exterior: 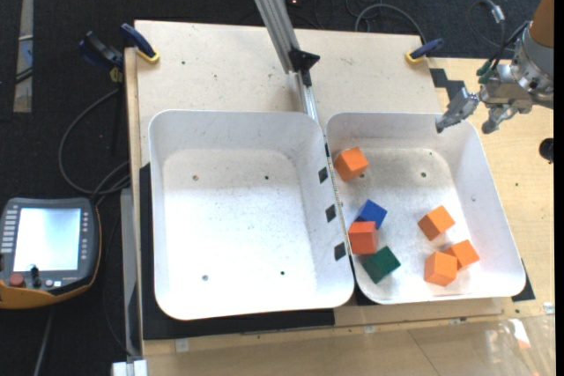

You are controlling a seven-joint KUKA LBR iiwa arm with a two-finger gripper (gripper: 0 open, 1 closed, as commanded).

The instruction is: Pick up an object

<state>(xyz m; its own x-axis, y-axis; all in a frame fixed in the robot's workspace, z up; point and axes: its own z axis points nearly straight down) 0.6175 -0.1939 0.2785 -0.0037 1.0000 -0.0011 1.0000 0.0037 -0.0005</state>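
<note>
The pale, speckled wooden bench top point(229, 66) lay under everything, with blue and yellow spring clamps point(139, 42) gripping its far corners. On it sat two shallow white plastic bins with rounded corners. The left bin point(172, 216) had a smooth, lightly dusted floor. The right bin point(489, 180) touched it along a shared inner wall marked with small black squares. A slanted silver metal bar point(264, 0) ran down from the far side to the place where the bins met.

At the far right, the grey metal gripper point(469, 114) hung over the far right corner of the right bin, above its rim. Its two thin fingers were spread apart with nothing between them, well away from every block.

A handheld control pendant with a pale screen and orange casing point(48, 253) rested on the dark floor to the left of the bench.

The small cubes, matte and sharp-edged, all lay in the right bin. An orange cube point(352, 161) sat alone near the inner wall. Nearer, a blue cube point(373, 212) touched a red-orange cube point(362, 237), with a dark green cube point(382, 263) just beside that. Toward the right, an orange cube point(435, 222) stood apart, and two more orange cubes point(441, 268) point(464, 253) sat touching by the near right corner.
</note>
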